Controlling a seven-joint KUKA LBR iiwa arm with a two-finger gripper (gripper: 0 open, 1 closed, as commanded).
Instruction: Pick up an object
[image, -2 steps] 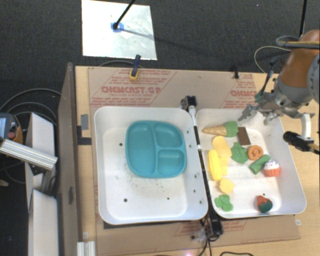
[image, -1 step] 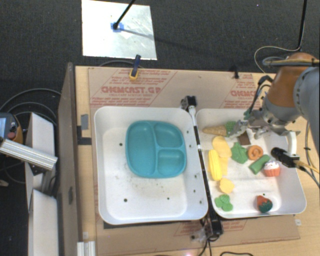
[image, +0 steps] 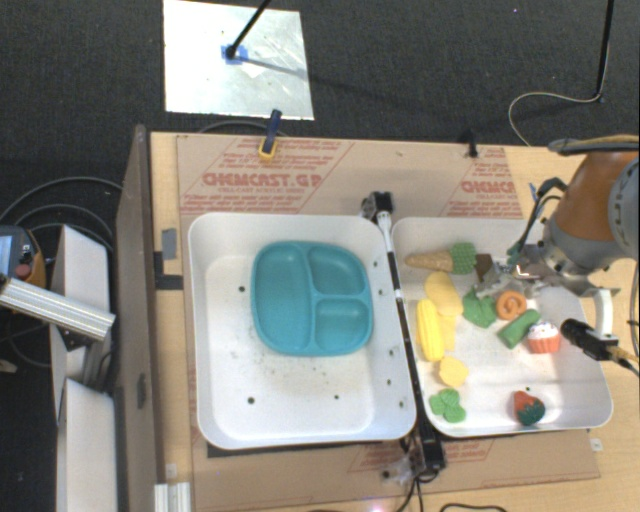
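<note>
**Gripper low over the toy pile in the right bin**

Your gripper (image: 500, 283) sits just above the orange ring (image: 513, 305); you cannot tell how its fingers stand. Around the ring crowd a green block (image: 478, 310), a cupcake (image: 543, 338) and corn (image: 429, 330). A strawberry (image: 528, 407) lies apart near the right bin's (image: 600, 405) front edge, with bare floor around it. The left bin (image: 225, 400) holds a teal plate (image: 310, 298).
</note>
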